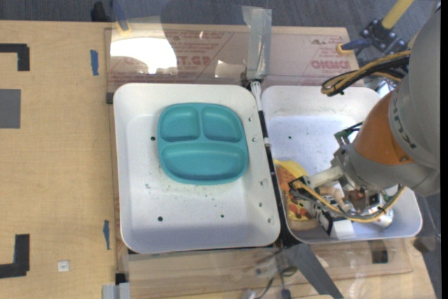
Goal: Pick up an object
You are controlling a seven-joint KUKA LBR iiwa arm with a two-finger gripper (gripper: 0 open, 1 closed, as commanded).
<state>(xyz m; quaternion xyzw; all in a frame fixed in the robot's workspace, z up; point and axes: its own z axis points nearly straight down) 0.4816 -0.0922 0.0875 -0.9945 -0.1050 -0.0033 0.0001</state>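
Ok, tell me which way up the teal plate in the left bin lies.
Right way up: the teal plate lies flat in the left bin, its three compartments facing the camera.

The teal divided plate (pixel 203 142) looks like smooth, matt plastic. Both white bins (pixel 133 220) seem plastic too (slightly glossy, speckled with dirt). The surface (pixel 49 171) is pale, matt wood board.

Red print is showing on the clear plastic sheet (pixel 210 56) behind the bins, mirrored and glare-washed; not reading as words. More red lettering is sitting at its right end (pixel 325 63), also reversed, illegible. No other readable text or numbers.
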